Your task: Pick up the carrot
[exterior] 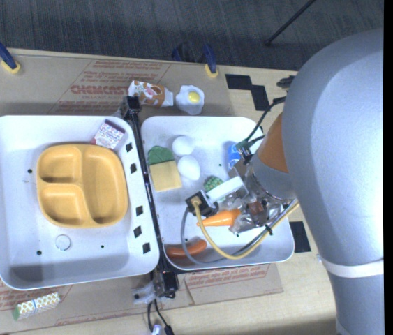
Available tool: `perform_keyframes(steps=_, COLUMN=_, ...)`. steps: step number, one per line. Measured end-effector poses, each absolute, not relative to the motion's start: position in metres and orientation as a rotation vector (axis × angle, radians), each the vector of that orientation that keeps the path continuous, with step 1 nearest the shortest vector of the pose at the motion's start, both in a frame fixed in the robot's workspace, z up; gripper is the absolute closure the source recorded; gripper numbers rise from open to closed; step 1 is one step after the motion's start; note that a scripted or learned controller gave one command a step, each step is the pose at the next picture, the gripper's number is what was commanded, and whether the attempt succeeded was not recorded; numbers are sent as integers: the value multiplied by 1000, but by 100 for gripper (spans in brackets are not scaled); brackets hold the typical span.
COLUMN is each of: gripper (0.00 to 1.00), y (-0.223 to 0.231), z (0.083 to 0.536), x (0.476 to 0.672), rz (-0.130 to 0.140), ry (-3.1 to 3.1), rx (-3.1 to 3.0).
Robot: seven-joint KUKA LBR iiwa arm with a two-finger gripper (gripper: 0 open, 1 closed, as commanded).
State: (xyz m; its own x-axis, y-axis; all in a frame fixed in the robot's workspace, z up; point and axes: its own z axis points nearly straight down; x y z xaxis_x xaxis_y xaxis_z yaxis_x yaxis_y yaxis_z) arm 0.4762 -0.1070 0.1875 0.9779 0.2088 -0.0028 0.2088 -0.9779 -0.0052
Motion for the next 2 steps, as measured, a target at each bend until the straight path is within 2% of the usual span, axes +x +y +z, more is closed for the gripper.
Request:
perform_keyframes(steps=1, gripper=100, y=-29, z=191, x=476, rz=10, ry=-328, rx=-3118)
perform_keyframes(steps=2, gripper=100, y=46, z=191, x=475, rz=13, ry=-644, rx=-3068)
